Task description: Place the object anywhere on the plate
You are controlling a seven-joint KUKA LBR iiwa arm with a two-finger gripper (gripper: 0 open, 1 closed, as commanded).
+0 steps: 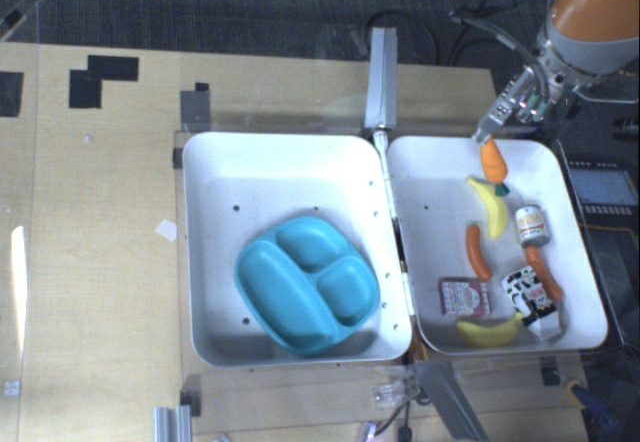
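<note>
Three-compartment glossy blue plate (307, 283); tapered orange carrot (493, 160) beneath gripper (487, 131).

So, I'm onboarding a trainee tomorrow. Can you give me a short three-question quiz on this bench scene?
1. True or false: the blue plate lies in the left bin.
2. How many bananas are in the right bin?
3. The end effector is nearest which item? A) carrot B) small jar C) purple packet

Key: 1. True. 2. Two: one banana by the carrot, another banana at the near edge. 3. A.
</note>
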